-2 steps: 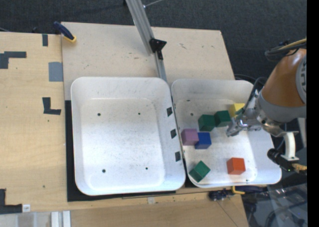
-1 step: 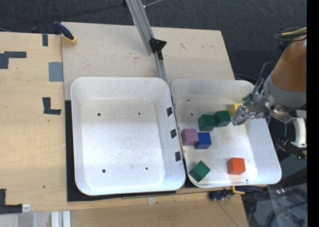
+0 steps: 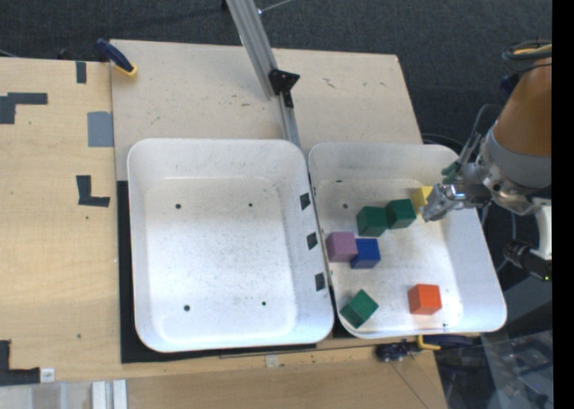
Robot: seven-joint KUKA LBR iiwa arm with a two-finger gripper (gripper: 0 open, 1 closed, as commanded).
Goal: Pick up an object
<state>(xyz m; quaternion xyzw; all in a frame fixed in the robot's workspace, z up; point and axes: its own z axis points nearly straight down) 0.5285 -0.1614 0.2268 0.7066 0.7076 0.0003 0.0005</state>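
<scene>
**Claw low over the right bin, beside the yellow block**

The arm [image 3: 525, 129] comes in from the right and its claw [image 3: 437, 202] hangs over the right bin [image 3: 466, 255], near that bin's far right side. Whether the claw is open or closed, I cannot tell from here; nothing shows between its tips. The yellow block [image 3: 420, 195] sits just beside the claw, on its left, partly hidden. Next to that, farther left, two green blocks [image 3: 387, 217] sit touching each other. Nearer me and left of the claw, the purple block [image 3: 341, 245] and the blue block [image 3: 366, 253] touch. Well below the claw lies the orange block [image 3: 425, 299], and left of that a third green block [image 3: 360, 307]. The left bin [image 3: 143, 174] stands well off to the claw's left on the bench [image 3: 206, 84].
</scene>
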